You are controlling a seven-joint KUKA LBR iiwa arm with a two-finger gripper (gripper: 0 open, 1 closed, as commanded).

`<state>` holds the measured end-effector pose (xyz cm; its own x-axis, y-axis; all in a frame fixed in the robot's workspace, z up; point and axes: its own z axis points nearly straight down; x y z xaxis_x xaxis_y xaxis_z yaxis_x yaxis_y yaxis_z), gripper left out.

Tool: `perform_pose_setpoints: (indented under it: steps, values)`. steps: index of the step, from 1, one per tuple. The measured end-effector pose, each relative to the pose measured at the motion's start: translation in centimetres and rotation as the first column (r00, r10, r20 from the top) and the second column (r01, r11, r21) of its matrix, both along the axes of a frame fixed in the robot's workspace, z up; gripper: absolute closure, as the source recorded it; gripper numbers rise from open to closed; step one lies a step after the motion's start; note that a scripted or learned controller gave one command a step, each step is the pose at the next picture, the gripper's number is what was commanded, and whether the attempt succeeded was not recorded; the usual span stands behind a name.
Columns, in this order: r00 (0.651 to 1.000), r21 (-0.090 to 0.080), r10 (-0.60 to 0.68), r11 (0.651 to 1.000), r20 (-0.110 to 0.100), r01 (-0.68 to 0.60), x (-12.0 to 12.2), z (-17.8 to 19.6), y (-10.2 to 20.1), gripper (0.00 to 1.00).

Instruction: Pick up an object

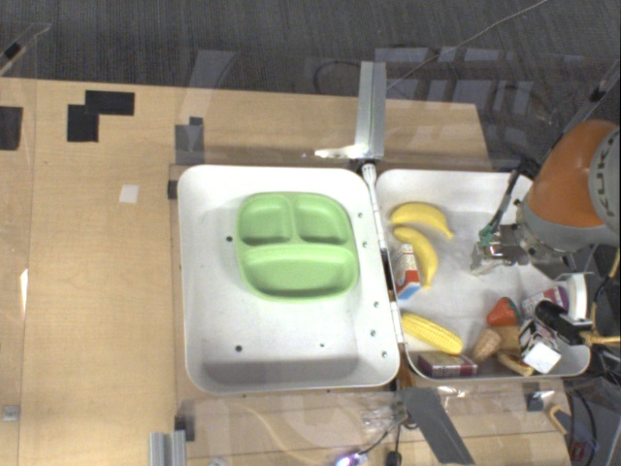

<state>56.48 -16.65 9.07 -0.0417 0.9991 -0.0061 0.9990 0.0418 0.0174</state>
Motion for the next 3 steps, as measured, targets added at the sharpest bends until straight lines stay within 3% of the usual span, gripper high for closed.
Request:
perform_pose_setpoints:
  steps: [1, 2, 3]
  values:
    - [0.989, 0.005, 0.145, 0.989, -0.002, -0.145, 5.5, 0.0, 7.6, 1.0]
    - [0.989, 0.005, 0.148, 0.989, 0.003, -0.148, 5.7, 1.1, 7.7, 1.0]
    - [0.977, 0.016, 0.209, 0.978, -0.044, -0.208, 9.5, -0.2, 7.5, 1.0]
